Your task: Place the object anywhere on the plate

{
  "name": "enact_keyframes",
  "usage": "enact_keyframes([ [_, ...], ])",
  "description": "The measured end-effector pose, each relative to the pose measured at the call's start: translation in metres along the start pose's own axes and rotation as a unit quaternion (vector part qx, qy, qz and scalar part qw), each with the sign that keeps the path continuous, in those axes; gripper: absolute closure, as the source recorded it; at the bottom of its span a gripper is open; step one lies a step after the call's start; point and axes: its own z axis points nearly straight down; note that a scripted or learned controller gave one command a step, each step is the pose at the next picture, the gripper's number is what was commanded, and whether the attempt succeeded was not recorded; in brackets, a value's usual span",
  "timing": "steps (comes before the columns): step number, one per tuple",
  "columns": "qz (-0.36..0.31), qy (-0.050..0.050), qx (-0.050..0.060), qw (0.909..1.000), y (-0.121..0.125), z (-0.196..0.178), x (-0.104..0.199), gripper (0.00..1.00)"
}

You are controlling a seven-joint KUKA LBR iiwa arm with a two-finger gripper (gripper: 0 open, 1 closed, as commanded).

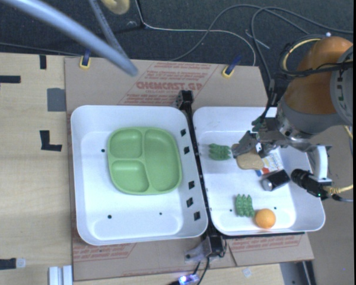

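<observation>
The pincer (pixel 253 149) hangs low over the right bin (pixel 224 219), and whether it is apart or together cannot be told. A tan object (pixel 247 161) lies right below its tip, touching or nearly so; a grasp cannot be confirmed. Just left of the pincer sits a green piece (pixel 220 152). Below it are a second green piece (pixel 244 205) and an orange ball (pixel 264 218). Far left, in the left bin (pixel 89 218), rests the green plate (pixel 145 160).

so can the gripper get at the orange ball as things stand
Probably yes: the orange ball sits uncovered in the right bin, below the gripper, though a green toy lies right beside it.
</observation>
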Motion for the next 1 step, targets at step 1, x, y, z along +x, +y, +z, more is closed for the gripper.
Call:
enact_keyframes([
  [1, -0.002, 0.001, 0.002, 1.0, 0.0029, 0.0001, 0.0525, 1.0],
])
